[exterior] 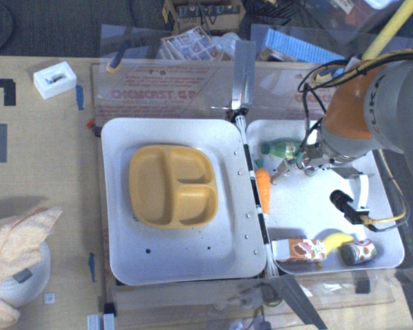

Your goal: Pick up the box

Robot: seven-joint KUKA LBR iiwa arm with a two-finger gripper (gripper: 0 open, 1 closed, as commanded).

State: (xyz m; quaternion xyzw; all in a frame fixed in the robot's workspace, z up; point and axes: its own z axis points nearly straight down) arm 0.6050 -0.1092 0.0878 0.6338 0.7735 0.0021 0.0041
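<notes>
Nearest, along the front wall of the right white plastic bin (392, 253), lay 3 things in a row: 1 small orange-and-white carton box (303, 250), 1 yellow banana (333, 240), 1 red-labelled tin can (358, 252); print on both too small to read. Farther in, 1 orange carrot (263, 190) & 1 green bottle (281, 148). The gripper (283, 170) hung by the carrot, well apart from the box; couldn't tell its spread. Left bin (124, 253) held 1 tan 3-compartment tray (173, 185).

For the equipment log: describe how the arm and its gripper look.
The arm is a thick, rounded grey body with a broad orange band above the wrist. Black and yellow cables loop beside it. The gripper at its end is small, metallic and silvery.
</notes>
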